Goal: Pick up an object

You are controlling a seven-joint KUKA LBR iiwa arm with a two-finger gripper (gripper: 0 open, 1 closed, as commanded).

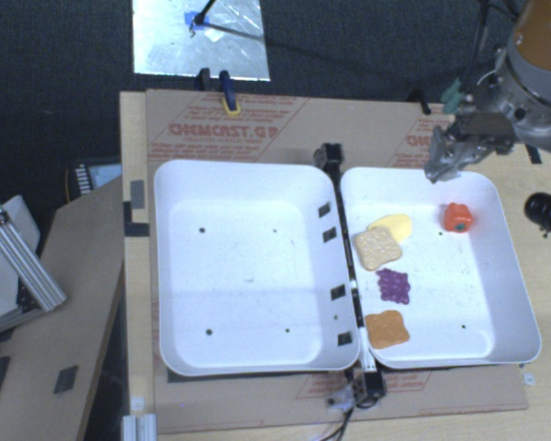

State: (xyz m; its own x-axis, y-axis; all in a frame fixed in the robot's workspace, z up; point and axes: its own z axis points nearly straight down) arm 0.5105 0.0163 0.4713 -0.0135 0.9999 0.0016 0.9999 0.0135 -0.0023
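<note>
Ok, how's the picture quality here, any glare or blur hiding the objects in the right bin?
Camera view: soft overall, so the end effector looks smeared; the foil sheet behind the bench glares brightly; the right bin is evenly lit, with the orange object, cracker and purple grapes readable, shadows faint.

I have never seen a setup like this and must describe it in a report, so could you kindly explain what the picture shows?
This is one camera fixed above a bench, looking down at a slant. The grey robot arm with an orange band reaches in from the right; its two-finger gripper hangs over the far edge of the right shallow white bin, and nothing is seen between its fingers. Beside it sits the left shallow white bin. The right bin holds toy foods: a small orange-red round piece, a pale yellow piece touching a tan speckled cracker-like square, a purple grape cluster, and an orange-brown toast-like slab. The arm's job is to pick one up.
</note>
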